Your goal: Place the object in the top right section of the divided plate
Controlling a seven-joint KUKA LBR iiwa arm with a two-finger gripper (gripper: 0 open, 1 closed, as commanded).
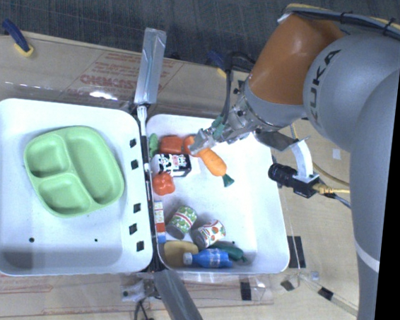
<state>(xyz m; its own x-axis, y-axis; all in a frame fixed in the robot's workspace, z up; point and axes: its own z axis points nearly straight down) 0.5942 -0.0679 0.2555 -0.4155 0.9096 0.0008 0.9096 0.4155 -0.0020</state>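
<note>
The green divided plate [74, 169] lies in the left bin [6, 242], with one long section on its right side and two smaller ones on its left. My gripper [203, 142] hangs over the upper part of the right bin [268, 220]. An orange toy carrot [214, 163] with a green top lies tilted directly under the gripper's tip, its upper end touching or nearly touching it. Whether the carrot is held is unclear from this angle.
The right bin also holds a red-orange toy [173, 144], a black-and-white toy [171, 163], a small orange fruit [163, 183], two printed cans [196, 226], a blue bottle [207, 258] and a yellow piece [178, 249]. A raised divider [142, 157] separates the bins.
</note>
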